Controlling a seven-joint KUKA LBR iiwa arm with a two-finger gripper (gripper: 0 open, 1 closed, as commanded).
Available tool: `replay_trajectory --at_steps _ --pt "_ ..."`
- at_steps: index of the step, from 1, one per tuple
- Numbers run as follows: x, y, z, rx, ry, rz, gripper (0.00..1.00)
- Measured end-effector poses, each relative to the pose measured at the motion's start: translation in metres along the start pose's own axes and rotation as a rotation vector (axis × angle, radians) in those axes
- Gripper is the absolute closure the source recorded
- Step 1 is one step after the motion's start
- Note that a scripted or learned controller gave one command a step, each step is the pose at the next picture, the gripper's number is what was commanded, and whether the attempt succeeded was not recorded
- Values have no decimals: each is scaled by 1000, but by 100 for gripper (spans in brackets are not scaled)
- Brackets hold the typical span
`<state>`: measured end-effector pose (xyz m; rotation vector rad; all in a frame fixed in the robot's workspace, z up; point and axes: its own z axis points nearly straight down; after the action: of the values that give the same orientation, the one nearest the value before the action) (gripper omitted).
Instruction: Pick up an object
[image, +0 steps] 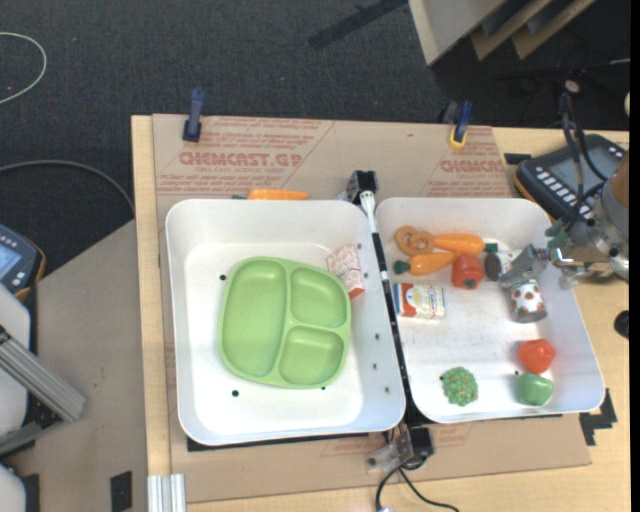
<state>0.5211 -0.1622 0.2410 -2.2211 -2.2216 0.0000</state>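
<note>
Camera view: two bins (190, 300), one green tray (285, 322).

Blue clamp (193, 112) & yellow clamp (460, 128) on cardboard sheet (250, 150); pendant (565, 180) right.

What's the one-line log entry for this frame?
gripper: over right bin, near spotted object | grasp: unconfirmed | green plate: left bin, untouched

arm (612, 225) (grey) cut off at right edge
</note>
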Motion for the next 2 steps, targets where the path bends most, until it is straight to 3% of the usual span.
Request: replay_trajectory --at_steps 1,2 --pt "0 1 -11 -3 -1 -1 100" --pt "103 -43 -28 4 5 -10 100"
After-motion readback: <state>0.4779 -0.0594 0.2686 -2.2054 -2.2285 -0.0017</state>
